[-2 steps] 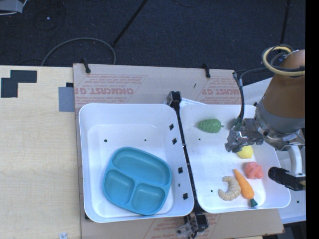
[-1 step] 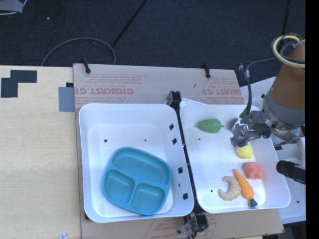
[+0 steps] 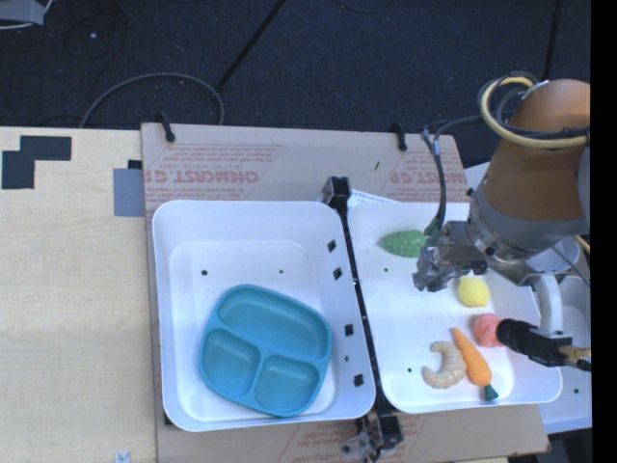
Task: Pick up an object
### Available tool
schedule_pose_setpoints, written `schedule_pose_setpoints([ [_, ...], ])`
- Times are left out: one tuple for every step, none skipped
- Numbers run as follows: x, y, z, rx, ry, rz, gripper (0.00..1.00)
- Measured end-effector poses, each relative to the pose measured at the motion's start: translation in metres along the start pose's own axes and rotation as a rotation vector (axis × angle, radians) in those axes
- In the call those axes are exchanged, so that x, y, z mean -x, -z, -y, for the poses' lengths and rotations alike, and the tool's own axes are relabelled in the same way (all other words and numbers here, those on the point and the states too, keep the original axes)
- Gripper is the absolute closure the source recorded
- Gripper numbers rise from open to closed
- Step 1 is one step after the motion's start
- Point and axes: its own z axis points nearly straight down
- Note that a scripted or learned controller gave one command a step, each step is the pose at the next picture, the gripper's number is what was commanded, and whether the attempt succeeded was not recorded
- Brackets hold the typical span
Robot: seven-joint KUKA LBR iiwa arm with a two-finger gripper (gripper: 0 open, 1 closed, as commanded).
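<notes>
orange carrot, beige shrimp low in right bin; fingers above, state unclear.

A single fixed camera is mounted above the pale wooden bench and looks down at a slant. It stands far enough back to frame both shallow white plastic bins, the left bin and the right bin, complete with the brown cardboard sheet beneath them. The dark carpeted floor beyond the bench's far edge occupies the upper part of the frame. The grey arm with the orange band enters from the frame's right side.
</notes>
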Motion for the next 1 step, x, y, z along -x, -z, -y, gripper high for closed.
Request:
schedule_pose_setpoints([
  [-0.0547,-0.0265,0.0016,-0.002,0.001,0.000,1.00],
])
